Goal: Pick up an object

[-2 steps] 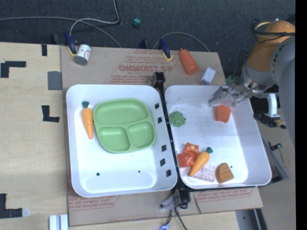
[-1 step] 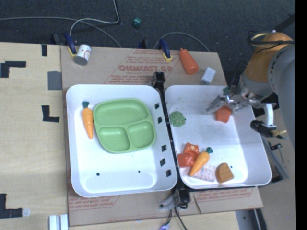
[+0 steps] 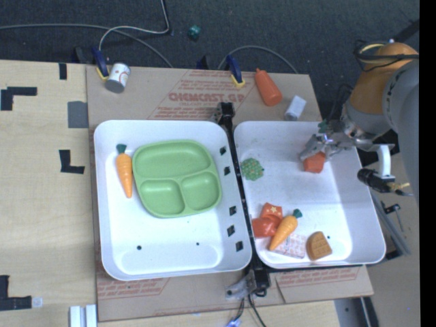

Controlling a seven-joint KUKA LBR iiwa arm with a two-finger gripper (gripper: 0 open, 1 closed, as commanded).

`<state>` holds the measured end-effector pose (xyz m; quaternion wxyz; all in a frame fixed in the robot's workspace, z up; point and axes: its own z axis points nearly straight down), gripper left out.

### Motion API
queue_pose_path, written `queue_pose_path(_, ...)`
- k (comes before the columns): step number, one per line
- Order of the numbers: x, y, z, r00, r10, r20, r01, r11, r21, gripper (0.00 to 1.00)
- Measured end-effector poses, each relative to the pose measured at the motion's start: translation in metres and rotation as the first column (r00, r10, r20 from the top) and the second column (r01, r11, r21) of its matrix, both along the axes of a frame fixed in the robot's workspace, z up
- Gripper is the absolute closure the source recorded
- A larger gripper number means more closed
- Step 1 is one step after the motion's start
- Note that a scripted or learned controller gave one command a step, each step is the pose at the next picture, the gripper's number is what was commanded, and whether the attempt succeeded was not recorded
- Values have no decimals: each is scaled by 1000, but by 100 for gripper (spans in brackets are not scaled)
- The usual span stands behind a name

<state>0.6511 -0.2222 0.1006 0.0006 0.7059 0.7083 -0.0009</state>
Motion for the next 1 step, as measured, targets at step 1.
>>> queue_pose_path(1, 17, 60, -6, 1000, -1, 0, 1, 1000, 4, 100)
